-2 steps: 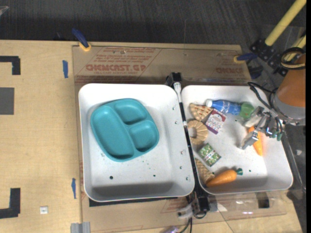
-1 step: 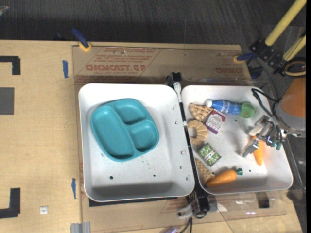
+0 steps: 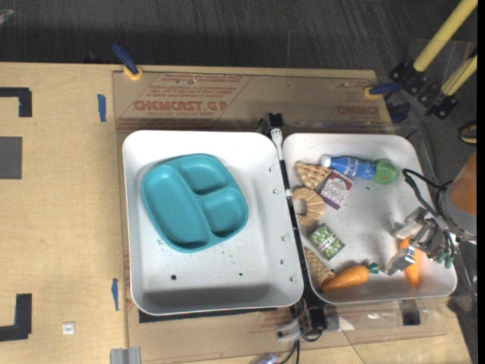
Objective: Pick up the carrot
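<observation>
The carrot [image 3: 347, 277] is orange with a small green top at its right end. It lies flat near the front edge of the right bin [image 3: 394, 144], pointing left. My gripper [image 3: 408, 249] is low inside the same bin, at its right side, a short way right of and slightly above the carrot's green end. A small orange piece [image 3: 412, 273] sits right beside the gripper's lower part; I cannot tell what it is. Nothing is visibly held.
The right bin also holds a blue bottle with a green cap [image 3: 356, 167], waffle-like pieces [image 3: 309, 174], a purple-white packet [image 3: 335, 189] and a green packet [image 3: 327, 240]. A teal divided plate [image 3: 194, 200] lies in the left bin [image 3: 250, 271]. Yellow poles [image 3: 449, 23] stand at the back right.
</observation>
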### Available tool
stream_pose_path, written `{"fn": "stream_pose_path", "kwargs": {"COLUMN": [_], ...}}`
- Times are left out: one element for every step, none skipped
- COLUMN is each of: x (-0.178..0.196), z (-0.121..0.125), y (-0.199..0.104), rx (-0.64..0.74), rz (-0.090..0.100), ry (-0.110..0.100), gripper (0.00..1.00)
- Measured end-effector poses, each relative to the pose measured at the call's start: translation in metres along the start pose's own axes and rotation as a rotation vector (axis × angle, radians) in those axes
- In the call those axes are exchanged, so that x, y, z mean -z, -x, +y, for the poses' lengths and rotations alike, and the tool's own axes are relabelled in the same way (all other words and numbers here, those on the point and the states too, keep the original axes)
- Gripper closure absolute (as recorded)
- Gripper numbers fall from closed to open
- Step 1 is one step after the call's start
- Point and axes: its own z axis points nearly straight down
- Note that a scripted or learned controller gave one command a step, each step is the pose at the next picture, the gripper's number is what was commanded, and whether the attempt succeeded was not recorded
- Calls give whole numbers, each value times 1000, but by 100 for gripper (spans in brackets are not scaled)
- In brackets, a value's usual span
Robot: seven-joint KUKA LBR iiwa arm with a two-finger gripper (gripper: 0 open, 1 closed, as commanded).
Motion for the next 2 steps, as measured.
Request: {"fn": "stream_pose_path", "kwargs": {"x": [0, 0], "z": [1, 5], "y": [-1, -2], "rx": [-84, -204], "rz": [1, 3], "ry": [3, 7], "gripper": [0, 0]}}
